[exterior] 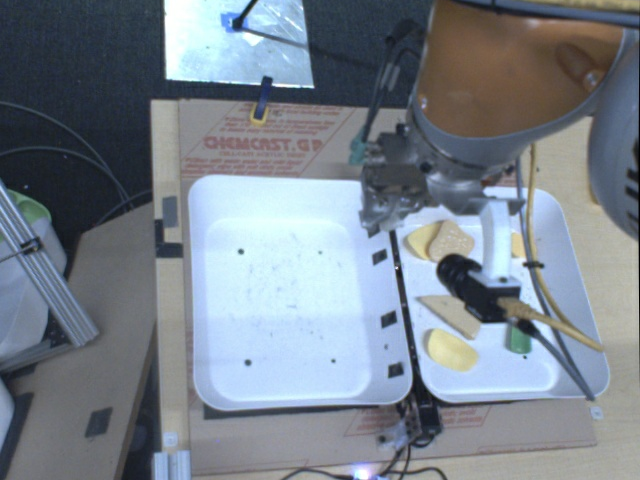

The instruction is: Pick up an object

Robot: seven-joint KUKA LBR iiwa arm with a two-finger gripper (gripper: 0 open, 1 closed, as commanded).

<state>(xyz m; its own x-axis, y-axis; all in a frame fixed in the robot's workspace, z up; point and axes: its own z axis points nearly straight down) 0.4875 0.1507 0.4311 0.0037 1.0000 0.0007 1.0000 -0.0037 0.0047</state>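
- Arm (520,58): grey with an orange band, it reaches over the far edge of the right bin (570,258). Its gripper (385,208) hangs above the divide between the two bins, at the far end. The view does not settle whether the claw is released or clenched, and nothing is seen in it.
- Candidate objects, all in the right bin: two yellow pieces, one (438,240) near the far left corner and one (451,350) near the near edge; one tan wedge (452,313) between them; one small green piece (518,340) toward the near right.
- Handling, judged: these look like light, rigid toy-food pieces, smooth and prone to slip. The near yellow piece lies clear of its neighbours; a grasp across its narrow width seems best.
- Left bin (210,368): one white tray.
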